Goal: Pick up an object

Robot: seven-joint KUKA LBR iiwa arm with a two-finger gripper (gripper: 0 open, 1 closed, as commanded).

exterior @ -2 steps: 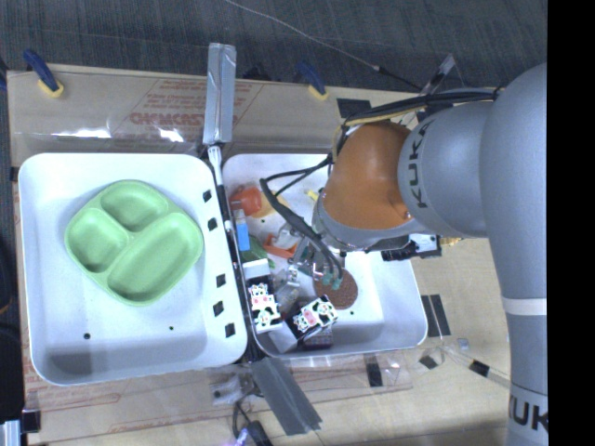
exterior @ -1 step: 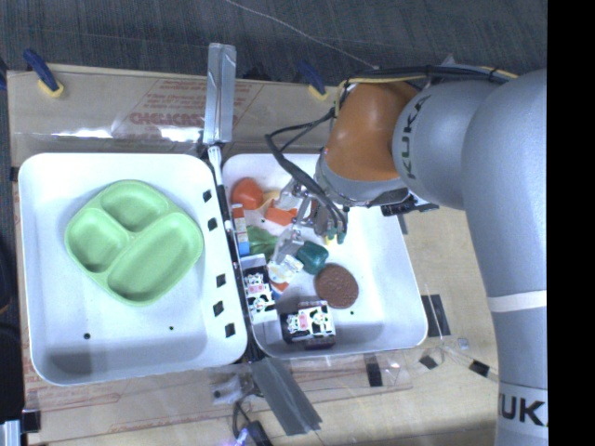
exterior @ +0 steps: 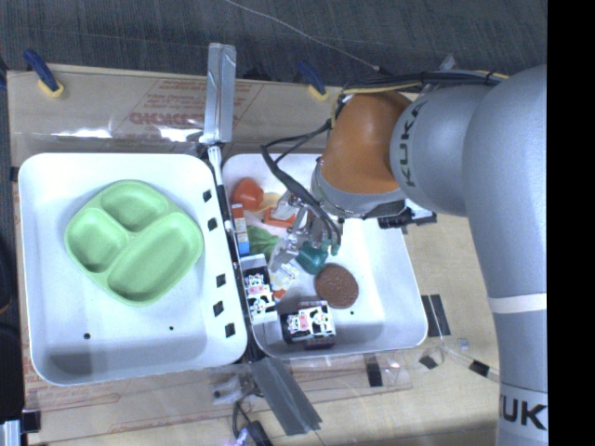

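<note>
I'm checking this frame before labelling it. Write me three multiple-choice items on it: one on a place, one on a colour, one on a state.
1. Where is the divided plate?
A. left bin
B. right bin
C. on the bench outside the bins

2. What colour is that plate?
A. red
B. green
C. blue

3. How does the brown disc lie?
A. stacked on the plate
B. lifted above the bin
C. flat on the right bin's floor

Answers:
1 A, it lies inside the left bin.
2 B, it is pale green all over.
3 C, it rests on the floor of the right bin, beside the pincer.
</note>
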